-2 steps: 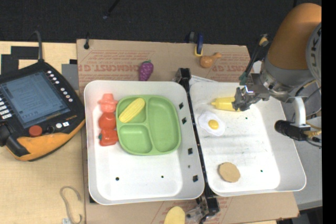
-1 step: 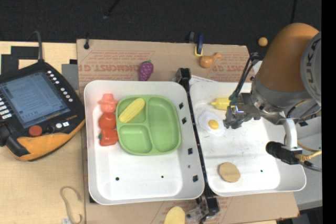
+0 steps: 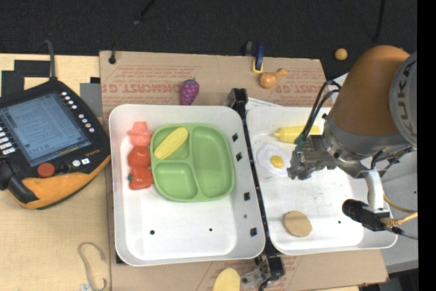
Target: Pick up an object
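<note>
— Grey arm (image 3: 371,102) with orange band, reaching in from three o'clock, wrist bent down over the right bin (image 3: 327,228).
— And the claw (image 3: 300,170)?
— Dark, low over the bin floor, just beside the fried egg (image 3: 274,161) at its nine o'clock. Cannot tell whether spread or closed; nothing seen held.
— Other things within reach?
— Yellow corn piece (image 3: 289,135) at twelve o'clock of the claw, tan round cookie (image 3: 297,223) at six o'clock, near the bin's front.
— Left bin (image 3: 177,235)?
— Green divided plate (image 3: 194,163) bearing a corn cob (image 3: 169,142), red and pink toys (image 3: 139,157) touching its nine o'clock edge.
— Around them?
— Cardboard sheet (image 3: 143,78) under the bins, purple grapes (image 3: 189,91) and an orange pear (image 3: 271,78) at twelve o'clock, control pendant (image 3: 48,136) on the wooden surface (image 3: 48,242) at nine o'clock.
</note>
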Robot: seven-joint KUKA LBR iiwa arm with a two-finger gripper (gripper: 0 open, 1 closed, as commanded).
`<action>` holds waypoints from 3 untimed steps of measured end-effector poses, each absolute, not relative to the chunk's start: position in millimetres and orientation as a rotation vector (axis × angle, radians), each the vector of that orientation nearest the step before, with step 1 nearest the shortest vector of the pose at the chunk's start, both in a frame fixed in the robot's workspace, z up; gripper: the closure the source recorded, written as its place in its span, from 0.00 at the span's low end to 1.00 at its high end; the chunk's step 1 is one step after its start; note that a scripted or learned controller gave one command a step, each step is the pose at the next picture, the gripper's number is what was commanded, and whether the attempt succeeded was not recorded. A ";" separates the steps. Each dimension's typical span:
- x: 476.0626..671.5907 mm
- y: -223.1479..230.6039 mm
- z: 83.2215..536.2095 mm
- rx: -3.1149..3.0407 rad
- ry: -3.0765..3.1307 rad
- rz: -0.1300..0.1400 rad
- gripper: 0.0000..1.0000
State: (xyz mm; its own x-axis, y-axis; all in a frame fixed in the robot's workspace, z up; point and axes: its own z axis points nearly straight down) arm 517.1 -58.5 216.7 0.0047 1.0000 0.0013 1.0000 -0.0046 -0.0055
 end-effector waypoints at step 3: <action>515.4 -55.8 216.9 -2.224 -2.213 0.005 1.00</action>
State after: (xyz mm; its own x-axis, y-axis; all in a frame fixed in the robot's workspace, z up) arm 515.4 -55.8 216.9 0.0051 1.0000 0.0011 1.0000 -0.0050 -0.0055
